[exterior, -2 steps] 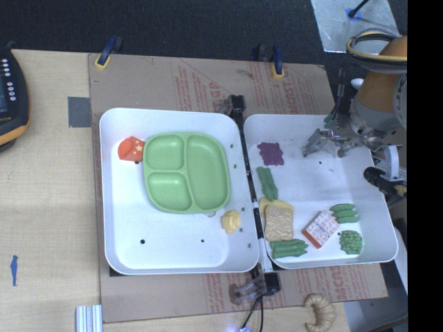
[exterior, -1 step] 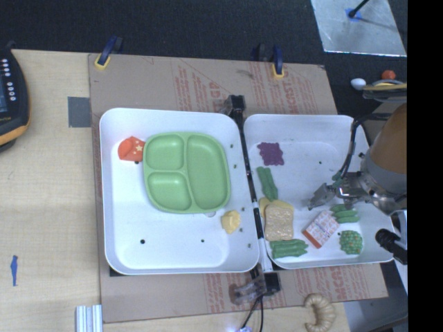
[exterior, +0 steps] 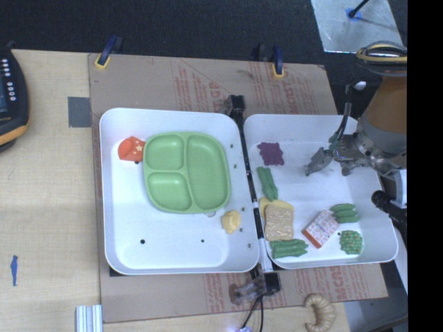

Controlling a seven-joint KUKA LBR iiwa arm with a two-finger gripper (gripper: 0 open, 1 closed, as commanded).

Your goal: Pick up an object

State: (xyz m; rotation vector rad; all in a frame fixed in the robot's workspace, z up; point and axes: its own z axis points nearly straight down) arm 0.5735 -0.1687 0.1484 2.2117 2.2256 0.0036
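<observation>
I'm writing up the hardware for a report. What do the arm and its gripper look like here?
The arm is a thick rounded grey body with an orange band above the wrist. A thin dark cable or rod runs down beside it. The gripper is a small grey metal piece with slim, pointed fingers over the right bin.

blue clamps point(exterior: 277, 61), handheld controller point(exterior: 10, 95), cardboard sheet point(exterior: 173, 88)

Right bin point(exterior: 387, 254) carries the pickings: a purple piece point(exterior: 270, 153) lying flat near the top left, a green pod point(exterior: 267, 182) slanting just below it, then a tan toast slice point(exterior: 279, 221) with a yellow bit peeking behind it. Green beans point(exterior: 288, 248) lie along the front wall, a red-and-white packet point(exterior: 321, 228) tilts beside them, more beans point(exterior: 344, 213) and a broccoli point(exterior: 351, 241) sit to the right.
</observation>
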